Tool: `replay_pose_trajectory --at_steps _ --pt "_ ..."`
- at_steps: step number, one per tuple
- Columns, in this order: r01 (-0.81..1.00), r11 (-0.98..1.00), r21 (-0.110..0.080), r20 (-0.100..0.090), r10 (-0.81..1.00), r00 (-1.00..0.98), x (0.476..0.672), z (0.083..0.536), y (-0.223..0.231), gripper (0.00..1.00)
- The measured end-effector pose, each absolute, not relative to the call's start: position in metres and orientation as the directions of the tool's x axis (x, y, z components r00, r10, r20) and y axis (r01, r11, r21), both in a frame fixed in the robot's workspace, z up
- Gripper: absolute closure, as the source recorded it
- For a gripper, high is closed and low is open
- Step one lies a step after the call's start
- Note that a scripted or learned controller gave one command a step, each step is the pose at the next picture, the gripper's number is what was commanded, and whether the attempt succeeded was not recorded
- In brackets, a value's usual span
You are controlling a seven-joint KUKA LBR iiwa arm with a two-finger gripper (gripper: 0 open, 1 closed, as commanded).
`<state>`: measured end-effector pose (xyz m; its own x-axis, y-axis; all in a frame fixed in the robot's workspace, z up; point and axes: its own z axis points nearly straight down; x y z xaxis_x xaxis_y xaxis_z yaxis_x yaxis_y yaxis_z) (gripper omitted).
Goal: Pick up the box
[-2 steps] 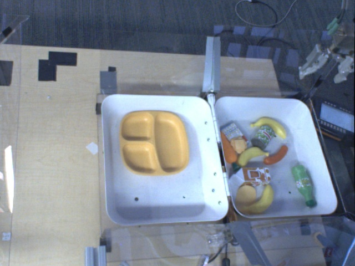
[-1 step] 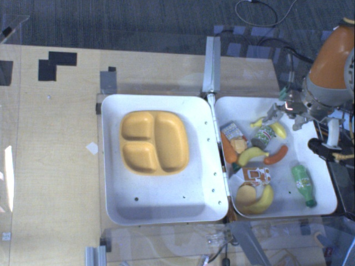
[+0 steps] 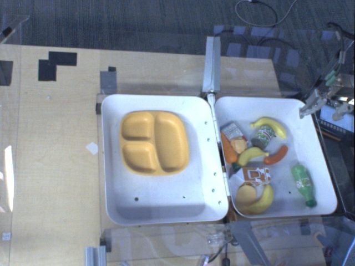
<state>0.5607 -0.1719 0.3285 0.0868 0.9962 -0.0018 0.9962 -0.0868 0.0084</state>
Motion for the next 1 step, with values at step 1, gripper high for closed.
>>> replay_pose_trajectory --at_steps 1 --pt "0.999 -0.038 0.024 -0.004 0.999 0.038 0.5972 0.131 -0.1734 0.0"
